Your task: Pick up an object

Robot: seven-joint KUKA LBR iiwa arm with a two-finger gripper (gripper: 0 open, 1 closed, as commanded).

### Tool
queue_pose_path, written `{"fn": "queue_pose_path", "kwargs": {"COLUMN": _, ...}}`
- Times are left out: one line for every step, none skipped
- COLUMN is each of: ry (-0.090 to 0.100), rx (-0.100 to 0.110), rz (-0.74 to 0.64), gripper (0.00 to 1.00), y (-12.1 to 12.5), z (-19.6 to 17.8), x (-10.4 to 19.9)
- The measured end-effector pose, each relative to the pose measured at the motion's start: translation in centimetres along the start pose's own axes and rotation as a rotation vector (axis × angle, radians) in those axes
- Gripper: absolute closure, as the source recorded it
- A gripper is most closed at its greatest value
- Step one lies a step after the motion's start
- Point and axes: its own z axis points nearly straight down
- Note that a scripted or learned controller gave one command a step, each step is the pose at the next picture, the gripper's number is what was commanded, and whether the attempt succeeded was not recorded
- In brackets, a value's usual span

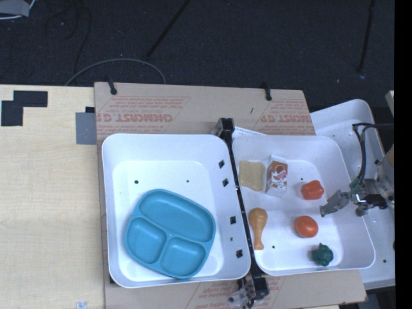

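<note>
— Tomatoes first? We have two in the right bin (351, 172): the upper tomato (312, 190) and the lower tomato (306, 226), with our gripper (341, 201) just beside them at the right wall.

— Fingers apart or together, we cannot tell. They look light, smooth, rounded, probably stiff plastic; we judge they may slip, so pinch across the widest middle.
</note>
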Motion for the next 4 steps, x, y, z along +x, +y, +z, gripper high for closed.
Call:
{"fn": "queue_pose_path", "kwargs": {"ry": 0.001, "rx": 0.0, "rz": 0.0, "gripper": 0.0, "y": -0.3, "z": 4.6, "x": 0.7}}
{"fn": "queue_pose_path", "kwargs": {"ry": 0.001, "rx": 0.001, "rz": 0.0, "gripper": 0.0, "y": -0.4, "z": 10.8, "x": 1.2}}
{"fn": "queue_pose_path", "kwargs": {"ry": -0.001, "rx": -0.004, "rz": 0.005, "gripper": 1.0, "y": -0.3, "z": 9.4, "x": 1.0}}
{"fn": "queue_pose_path", "kwargs": {"ry": -0.004, "rx": -0.01, "rz": -0.001, "gripper": 1.0, "y": 0.3, "z": 4.9, "x": 0.5}}
